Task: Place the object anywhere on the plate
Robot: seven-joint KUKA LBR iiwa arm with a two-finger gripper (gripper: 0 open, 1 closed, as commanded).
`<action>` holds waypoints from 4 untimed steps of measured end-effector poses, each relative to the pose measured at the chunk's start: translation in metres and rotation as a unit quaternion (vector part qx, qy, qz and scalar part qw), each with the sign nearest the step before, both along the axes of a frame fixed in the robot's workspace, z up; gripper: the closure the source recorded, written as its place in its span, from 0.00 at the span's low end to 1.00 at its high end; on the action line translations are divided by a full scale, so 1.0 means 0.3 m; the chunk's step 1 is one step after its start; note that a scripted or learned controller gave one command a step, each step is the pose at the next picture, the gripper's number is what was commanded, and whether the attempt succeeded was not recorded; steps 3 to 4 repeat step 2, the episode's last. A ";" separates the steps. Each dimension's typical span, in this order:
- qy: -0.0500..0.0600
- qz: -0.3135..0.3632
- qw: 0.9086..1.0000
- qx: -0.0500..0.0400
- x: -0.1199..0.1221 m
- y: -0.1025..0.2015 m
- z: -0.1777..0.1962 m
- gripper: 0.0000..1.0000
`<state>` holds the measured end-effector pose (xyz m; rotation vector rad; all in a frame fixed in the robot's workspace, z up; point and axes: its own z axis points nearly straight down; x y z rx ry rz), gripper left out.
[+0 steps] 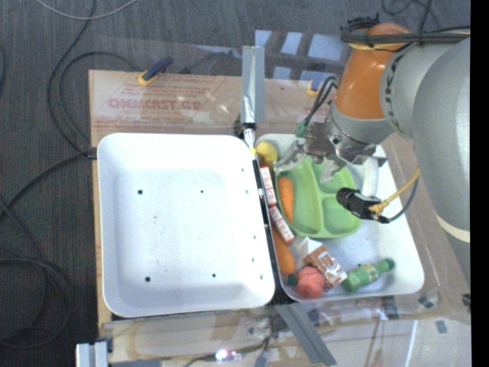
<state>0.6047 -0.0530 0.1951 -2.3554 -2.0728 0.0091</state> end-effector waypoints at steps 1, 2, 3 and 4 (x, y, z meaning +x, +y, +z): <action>0.003 0.000 1.000 -0.001 0.000 -0.001 0.019 1.00; 0.000 -0.019 1.000 0.000 -0.068 0.324 -0.050 1.00; 0.000 -0.019 1.000 0.000 -0.068 0.324 -0.050 1.00; 0.000 -0.019 1.000 0.000 -0.068 0.324 -0.050 1.00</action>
